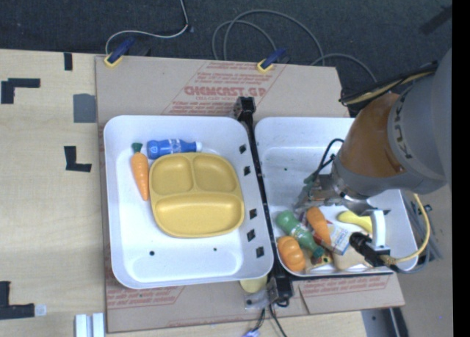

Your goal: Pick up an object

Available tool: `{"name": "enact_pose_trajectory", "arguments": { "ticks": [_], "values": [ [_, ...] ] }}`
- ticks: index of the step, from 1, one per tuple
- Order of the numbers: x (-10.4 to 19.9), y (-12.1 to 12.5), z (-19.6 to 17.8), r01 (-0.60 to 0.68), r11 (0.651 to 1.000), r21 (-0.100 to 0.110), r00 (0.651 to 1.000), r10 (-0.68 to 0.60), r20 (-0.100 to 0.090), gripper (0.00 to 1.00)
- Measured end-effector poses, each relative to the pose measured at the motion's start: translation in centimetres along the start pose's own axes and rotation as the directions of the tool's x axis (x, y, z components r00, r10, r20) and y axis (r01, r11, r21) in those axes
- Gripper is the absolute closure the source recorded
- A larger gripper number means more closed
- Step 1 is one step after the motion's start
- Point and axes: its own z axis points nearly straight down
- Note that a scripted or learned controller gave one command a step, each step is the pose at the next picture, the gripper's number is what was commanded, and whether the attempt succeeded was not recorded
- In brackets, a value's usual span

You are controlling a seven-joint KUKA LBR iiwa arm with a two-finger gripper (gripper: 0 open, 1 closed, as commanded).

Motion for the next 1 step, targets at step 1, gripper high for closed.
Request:
{"name": "enact_pose_trajectory", "arguments": {
  "ticks": [1],
  "values": [
    [6.17,7.85,-9.24,0.011,1.0,-0.001,1.0,-0.011,-0.006,1.0]
  ]
}}
